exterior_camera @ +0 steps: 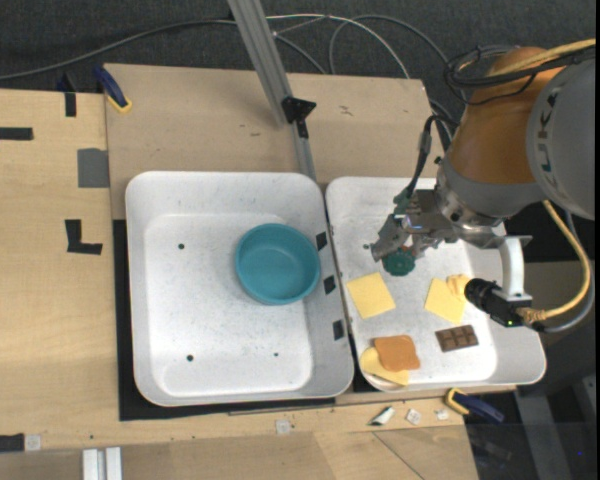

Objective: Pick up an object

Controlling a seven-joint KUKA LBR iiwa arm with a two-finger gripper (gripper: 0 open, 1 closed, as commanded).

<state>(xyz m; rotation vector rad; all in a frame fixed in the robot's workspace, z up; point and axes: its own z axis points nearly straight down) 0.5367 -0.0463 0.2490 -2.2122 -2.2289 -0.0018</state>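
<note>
Camera view: the hand (404,240) is positioned low over the right-hand shallow white bin (360,200), near that bin's upper left area, with the grey arm and its orange band extending up and to the right of it. A small dark green round object (400,264) lies directly beneath the hand, at or touching its tips; whether the hand is clenched on this object, released around it, or merely above it cannot be determined at this resolution. Below and to the left of the hand lies a flat yellow square piece (370,294); below and to the right lies a second yellow piece (445,299); further below are a brown waffle-like piece on a pale base (395,353) and a small dark brown chocolate-like bar (457,339). Well to the left of the hand, in the left-hand shallow white bin (160,268), stands a teal round bowl (276,263). Judged step: descent or closure on the green object, with lift-off not yet confirmed. The next move calls for a secure closure centred on the green object, followed by a vertical lift kept apart from the adjacent yellow square.
</note>
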